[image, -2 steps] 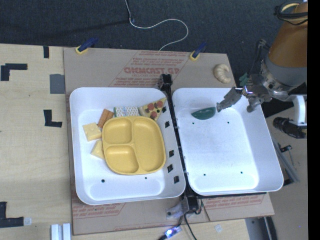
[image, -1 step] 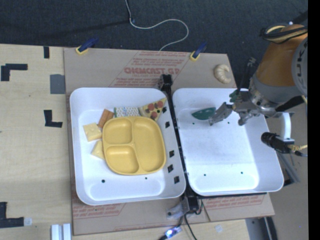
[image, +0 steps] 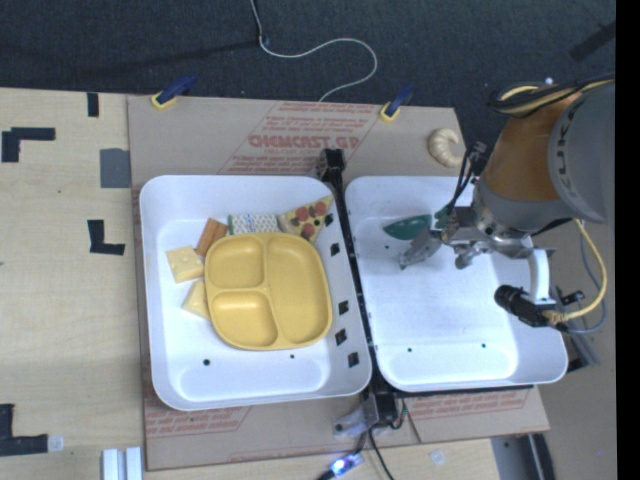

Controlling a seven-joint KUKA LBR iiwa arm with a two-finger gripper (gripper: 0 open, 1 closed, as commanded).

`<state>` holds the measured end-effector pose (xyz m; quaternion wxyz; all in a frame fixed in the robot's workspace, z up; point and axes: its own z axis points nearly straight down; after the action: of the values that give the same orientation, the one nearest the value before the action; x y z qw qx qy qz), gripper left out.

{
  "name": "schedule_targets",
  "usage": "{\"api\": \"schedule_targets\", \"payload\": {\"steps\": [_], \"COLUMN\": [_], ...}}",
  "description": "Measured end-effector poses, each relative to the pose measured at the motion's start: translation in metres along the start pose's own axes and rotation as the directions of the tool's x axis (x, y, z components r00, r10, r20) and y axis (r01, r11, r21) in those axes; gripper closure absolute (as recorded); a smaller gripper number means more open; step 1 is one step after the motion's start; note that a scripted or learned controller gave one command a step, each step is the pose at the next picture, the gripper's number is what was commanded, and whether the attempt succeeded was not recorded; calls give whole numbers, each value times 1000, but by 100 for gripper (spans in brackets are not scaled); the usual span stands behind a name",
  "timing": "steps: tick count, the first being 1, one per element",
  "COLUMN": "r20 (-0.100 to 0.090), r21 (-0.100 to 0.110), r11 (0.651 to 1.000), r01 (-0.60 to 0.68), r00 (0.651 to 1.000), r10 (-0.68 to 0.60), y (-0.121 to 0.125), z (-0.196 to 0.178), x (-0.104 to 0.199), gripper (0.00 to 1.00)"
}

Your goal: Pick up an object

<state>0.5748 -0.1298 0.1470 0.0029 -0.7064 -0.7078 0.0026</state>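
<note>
Where the bench starts on the left, we see a pale wooden tabletop [image: 60, 268] with black tape marks, then a brown cardboard sheet [image: 290, 138] with red print lying under both bins, clipped at its far edge by a yellow-and-blue clamp [image: 174, 90] and a second blue-and-yellow clamp [image: 397, 101].

Left shallow white plastic bin [image: 165, 368]: a yellow three-compartment plastic plate [image: 268, 290] sits roughly mid-bin, flat. Tucked against or under its left rim we see a pale yellow cracker-like square [image: 184, 264], a tan wedge [image: 194, 301] below it, and an orange-brown stick-shaped piece [image: 211, 235] above. Along the plate's far rim: a small patterned white-green block [image: 252, 224] and a toy pizza slice with red dots [image: 309, 216], the latter near the divider between bins.

A thin white cable [image: 320, 53] loops across the dark floor beyond the bench.

Right shallow white plastic bin [image: 450, 358]: a small teal-green flat object [image: 407, 229] lies in the far-left part of the bin floor, just beside the gripper. The two-finger metal gripper [image: 425, 246] sits low over that same area; one grey finger [image: 415, 253] angles down-left just below the teal object. We cannot tell whether the fingers are spread or closed, nor whether they touch the teal piece; nothing shows clearly between them.

Behind the right bin, on the cardboard, a beige knobbly lump [image: 447, 146] rests. The grey arm with orange band [image: 530, 158] comes in from the right, with black and yellow cabling [image: 545, 303] hanging over the bin's right side.
</note>
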Motion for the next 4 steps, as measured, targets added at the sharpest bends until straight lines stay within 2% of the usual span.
{"api": "schedule_targets", "payload": {"steps": [1, 2, 3, 4], "r20": [1, 1, 1, 1], "r21": [-3, -8, -9, -10], "r11": [1000, 1000, 1000, 1000], "r01": [-1, -1, -1, -2], "r00": [1000, 1000, 1000, 1000], "r10": [1, 1, 1, 2], "y": [0, 0, 1, 6], "z": [63, 62, 52, 3], "x": [-4, -3, -3, -11], "gripper": [0, 0, 100, 100]}}
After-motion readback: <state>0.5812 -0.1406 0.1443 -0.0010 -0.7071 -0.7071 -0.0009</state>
